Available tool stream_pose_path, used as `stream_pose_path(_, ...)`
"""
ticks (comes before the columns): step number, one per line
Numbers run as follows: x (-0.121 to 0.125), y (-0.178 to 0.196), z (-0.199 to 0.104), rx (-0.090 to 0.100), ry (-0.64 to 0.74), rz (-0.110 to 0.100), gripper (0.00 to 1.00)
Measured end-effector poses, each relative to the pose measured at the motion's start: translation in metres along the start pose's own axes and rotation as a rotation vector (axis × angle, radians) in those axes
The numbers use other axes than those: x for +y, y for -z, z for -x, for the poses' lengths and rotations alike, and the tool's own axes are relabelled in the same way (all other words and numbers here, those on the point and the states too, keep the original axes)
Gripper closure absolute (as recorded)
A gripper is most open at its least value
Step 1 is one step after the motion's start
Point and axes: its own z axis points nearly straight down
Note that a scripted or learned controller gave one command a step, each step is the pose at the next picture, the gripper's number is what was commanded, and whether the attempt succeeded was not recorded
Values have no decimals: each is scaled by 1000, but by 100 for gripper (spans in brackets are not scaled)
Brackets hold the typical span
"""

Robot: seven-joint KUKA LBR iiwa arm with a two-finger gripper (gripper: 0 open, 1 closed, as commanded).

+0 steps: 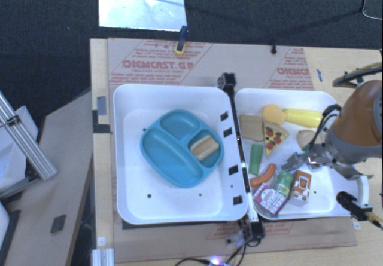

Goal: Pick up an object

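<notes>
The right bin (317, 98) holds several toy foods. A yellow corn cob (302, 117) lies at the back, with a pizza slice (273, 138) and a tan bread slice (251, 128) to its left. A green pickle (256, 158) and an orange sausage (263, 176) lie by the left wall. At the front sit a green bottle (282, 185), an orange-and-white carton (301, 187) and a pink packet (270, 201). My gripper (297, 162) hangs low over the bin's middle, just above the carton and bottle and right of the pizza slice.
The left bin (134, 199) carries a blue divided plate (170, 151) with a tan sandwich piece (204, 147) in one compartment. The arm's orange band (362, 116) and grey wrist cover the right bin's right side. A black divider (234, 139) runs between the bins.
</notes>
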Motion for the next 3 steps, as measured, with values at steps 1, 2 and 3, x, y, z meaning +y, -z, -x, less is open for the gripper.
stream_pose_path(1,1,11,0,-1,-1,3,100)
stream_pose_path(2,8,62,-8,-3,4,7,100)
stream_pose_path(3,19,112,-13,-3,5,8,100)
